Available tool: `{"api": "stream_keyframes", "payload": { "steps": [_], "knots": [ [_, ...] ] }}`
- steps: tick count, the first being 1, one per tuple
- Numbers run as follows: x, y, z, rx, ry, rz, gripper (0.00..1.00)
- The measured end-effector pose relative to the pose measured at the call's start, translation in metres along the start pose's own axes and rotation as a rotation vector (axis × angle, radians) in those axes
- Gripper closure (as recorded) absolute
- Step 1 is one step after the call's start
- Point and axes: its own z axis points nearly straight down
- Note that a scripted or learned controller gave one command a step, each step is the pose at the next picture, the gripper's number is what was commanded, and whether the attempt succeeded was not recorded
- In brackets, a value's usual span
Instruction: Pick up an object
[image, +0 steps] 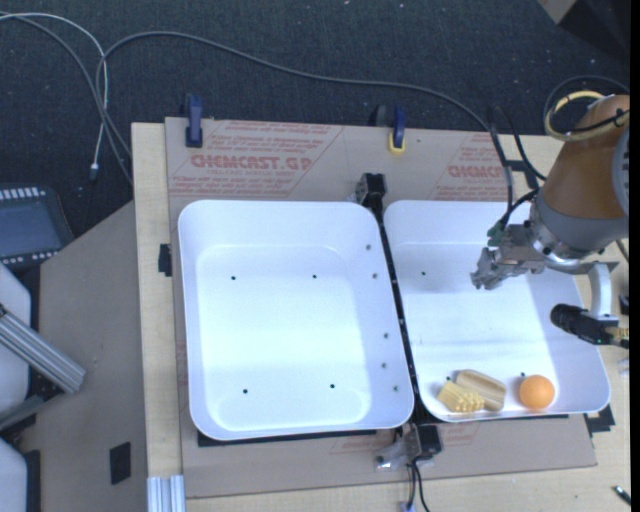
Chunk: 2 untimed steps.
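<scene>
Near edge of the right bin (590, 405): three items lie in a row. A ridged yellow piece, likely a toy corn cob (461, 399), sits touching a tan roll-shaped item (481, 383), with an orange ball (537, 391) just beside them toward the bin's near right corner. Any of the three would serve as the object to pick.

Claw (492, 272) hangs over the far half of the same bin, well apart from all three items. Whether its fingers are spread or closed cannot be told at this angle; nothing is seen between them. The left bin (200, 330) carries no part in this step.

Assessment: approach stage, grasp not yet made. Next move calls for travel toward the bin's near edge, then a descent over one chosen item. The ball stands alone and offers the cleaner target, though it may roll; the touching pair risks a fouled grip.
</scene>
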Motion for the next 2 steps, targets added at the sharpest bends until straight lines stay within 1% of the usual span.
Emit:
{"api": "stream_keyframes", "payload": {
  "steps": [1, 2],
  "knots": [
    [0.0, 0.001, -0.053, 0.0, 0.0, 0.0, 1.0],
    [0.053, 0.02, -0.065, 0.003, 0.002, -0.004, 1.0]
  ]
}}
